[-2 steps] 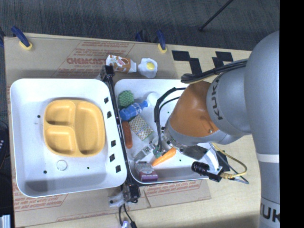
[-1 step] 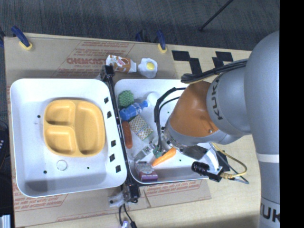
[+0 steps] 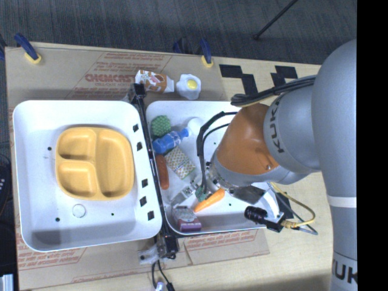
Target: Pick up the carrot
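The carrot point(image 3: 209, 201) is a small orange piece lying at a slant near the front of the right bin point(image 3: 242, 225), narrow tip toward the lower left. My gripper point(image 3: 204, 188) hangs below the orange wrist band, directly over the carrot's thick end and touching or nearly touching it. The wrist body covers the gripper's tip and the rest of the carrot's upper end. A bit of green point(image 3: 200, 193) shows beside the carrot under the gripper.
The right bin also holds a green bumpy ball point(image 3: 160, 126), a blue bottle point(image 3: 168, 142), a checkered packet point(image 3: 180, 161), a red sausage point(image 3: 162, 172) and a purple item point(image 3: 189, 225). A yellow divided plate point(image 3: 95, 161) lies in the left bin point(image 3: 36, 223).
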You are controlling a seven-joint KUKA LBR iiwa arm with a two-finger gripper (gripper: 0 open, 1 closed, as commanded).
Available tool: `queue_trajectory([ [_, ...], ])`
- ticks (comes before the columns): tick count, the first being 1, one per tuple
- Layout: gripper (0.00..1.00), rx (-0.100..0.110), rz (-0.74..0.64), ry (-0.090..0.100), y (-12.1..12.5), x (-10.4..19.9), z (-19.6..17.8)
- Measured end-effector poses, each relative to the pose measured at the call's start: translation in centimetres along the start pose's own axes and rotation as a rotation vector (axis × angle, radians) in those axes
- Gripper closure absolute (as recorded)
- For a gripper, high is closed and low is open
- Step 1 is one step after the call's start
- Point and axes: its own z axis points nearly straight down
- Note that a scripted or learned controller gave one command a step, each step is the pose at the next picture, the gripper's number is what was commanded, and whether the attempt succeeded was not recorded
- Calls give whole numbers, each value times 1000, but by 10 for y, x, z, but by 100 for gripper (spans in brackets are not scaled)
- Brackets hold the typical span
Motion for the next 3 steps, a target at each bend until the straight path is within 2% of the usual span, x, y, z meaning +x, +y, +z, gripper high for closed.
queue_trajectory([
  [3,0,0,0,0,0,0,0],
])
